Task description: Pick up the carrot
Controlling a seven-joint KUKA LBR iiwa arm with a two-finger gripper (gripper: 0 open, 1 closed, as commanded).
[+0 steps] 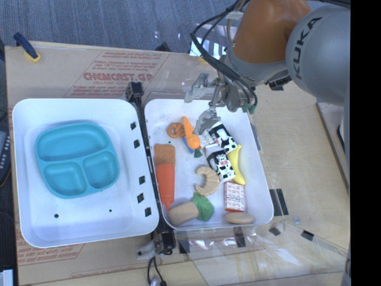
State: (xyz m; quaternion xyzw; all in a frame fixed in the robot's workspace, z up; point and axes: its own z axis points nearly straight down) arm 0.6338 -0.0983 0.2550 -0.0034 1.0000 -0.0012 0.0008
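While the grey arm (315, 40) reaches in from the right with its orange band (268, 16) above the wrist, the gripper (208, 119) hangs over the far part of the right bin (256, 159), its tip low above the toys there; whether it is spread or pressed together cannot be told, and nothing can be seen pinched in it. The carrot (166, 183) lies in the same bin against its left wall, long axis running near to far, well apart from the gripper, to its left and nearer the camera. A brown block (165, 153) touches the carrot's far end, and a tan potato-like piece (182, 213) sits at its near tip, with a green leafy piece (203, 207) just beside that. Directly below the gripper tip lie a small orange pretzel-like piece (175, 130) and an orange-and-blue toy (191, 136), with two black-and-white cartons (221, 154) just to the right and a yellow banana (237, 162) beside them. A croissant (207, 180), a red-and-white box (234, 196) and a tan oval piece (239, 218) occupy the near right part of the bin. The left bin (36, 219) holds a blue divided plate (56, 145), well apart from the gripper.
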